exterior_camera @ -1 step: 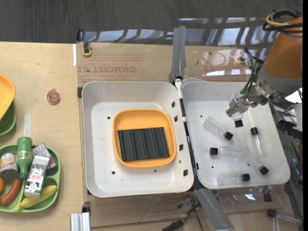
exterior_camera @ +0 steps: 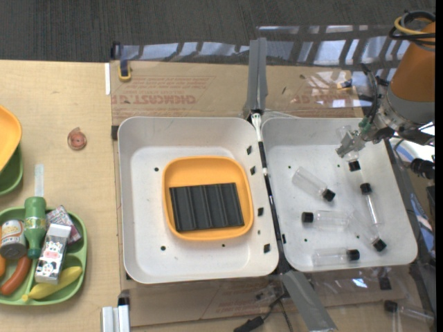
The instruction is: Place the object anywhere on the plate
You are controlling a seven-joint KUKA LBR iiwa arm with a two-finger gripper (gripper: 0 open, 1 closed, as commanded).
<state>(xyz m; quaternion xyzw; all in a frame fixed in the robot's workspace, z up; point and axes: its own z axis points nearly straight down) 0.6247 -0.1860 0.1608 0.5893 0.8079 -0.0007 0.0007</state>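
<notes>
Gripper point(exterior_camera: 351, 146) hangs over the right bin point(exterior_camera: 277, 185) near its far right corner, tips just above a black-capped clear vial point(exterior_camera: 355, 164); fingers too small & blurred to tell if spread or closed, nothing clearly betw. them. More clear vials w/ black caps lie scattered toward the near right side of that bin, their glass bodies hard to make out against the white. Orange plate point(exterior_camera: 208, 169) w/ dark ribbed insert point(exterior_camera: 208, 207) sits mid left bin point(exterior_camera: 138, 199); arm cut off at right edge.

Grey arm point(exterior_camera: 405, 109) w/ orange band point(exterior_camera: 415, 71), black cables, small metal claw point(exterior_camera: 349, 144).
</notes>
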